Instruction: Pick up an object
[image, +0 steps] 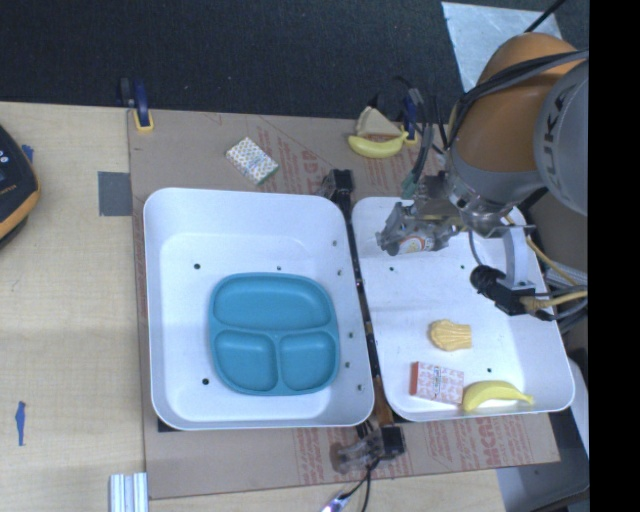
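My gripper (402, 238) hangs low over the far left corner of the right bin (540, 395), below the grey and orange arm. In the near part of that bin lie a ridged yellow piece (450, 335), a red and white packet (436, 382) and a yellow banana (495, 396). The packet and the banana touch, and all three sit well toward the near side of the gripper. A small coloured patch shows at the gripper's tip, but I cannot make out what it is.
The left bin (170, 300) holds a blue divided plate (273, 333). Beyond the bins on the cardboard lie a small patterned packet (251, 158) and a yellow toy (378, 140). A black and yellow device (12, 180) sits at the left edge. Black cables (505, 290) trail over the right bin.
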